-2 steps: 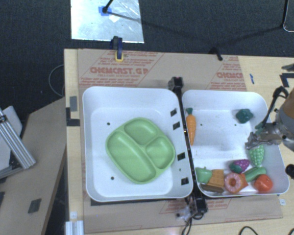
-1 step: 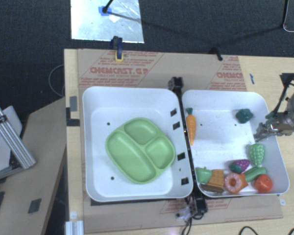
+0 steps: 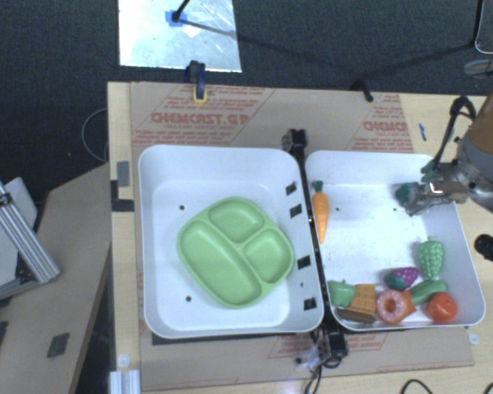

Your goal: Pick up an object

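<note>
Your tool (image 3: 414,197) hung near the right bin's (image 3: 357,169) far right corner, grip state unreadable; open floor lay toward the carrot (image 3: 320,210).

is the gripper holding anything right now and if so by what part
Cannot be told. The gripper hangs over the right bin, well apart from the carrot and the toy food pile.

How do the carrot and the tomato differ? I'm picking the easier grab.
The carrot is long, thin and orange with a green top; the tomato is round and red. The carrot lies alone along the left wall of the right bin; the tomato sits crowded among other toys in the near right corner. Both are toy food in that bin.
</note>
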### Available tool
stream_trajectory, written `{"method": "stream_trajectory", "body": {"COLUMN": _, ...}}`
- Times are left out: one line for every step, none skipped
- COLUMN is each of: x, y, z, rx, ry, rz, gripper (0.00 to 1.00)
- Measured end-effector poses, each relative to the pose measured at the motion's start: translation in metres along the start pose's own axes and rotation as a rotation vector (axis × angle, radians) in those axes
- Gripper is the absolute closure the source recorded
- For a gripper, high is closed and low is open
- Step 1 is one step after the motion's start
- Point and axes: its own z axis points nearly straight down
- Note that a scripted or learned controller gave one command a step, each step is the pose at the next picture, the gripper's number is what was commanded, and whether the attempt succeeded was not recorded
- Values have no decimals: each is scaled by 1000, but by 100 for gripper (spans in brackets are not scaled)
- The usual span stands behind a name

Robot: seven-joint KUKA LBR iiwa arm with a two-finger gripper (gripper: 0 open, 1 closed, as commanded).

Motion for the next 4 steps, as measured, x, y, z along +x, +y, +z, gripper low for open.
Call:
{"method": "stream_trajectory", "body": {"x": 39, "y": 36, "z": -7, "rx": 1, "ry": 1, "rz": -1, "gripper": 100}}
{"method": "stream_trajectory", "body": {"x": 90, "y": 73, "z": 0, "rx": 2, "ry": 2, "rz": -2, "gripper": 100}}
{"method": "stream_trajectory", "body": {"x": 94, "y": 84, "z": 1, "rx": 2, "ry": 0, "rz": 2, "gripper": 100}}
{"method": "stream_trajectory", "body": {"x": 90, "y": 91, "z": 15, "rx": 4, "ry": -1, "rz": 3, "gripper": 100}}
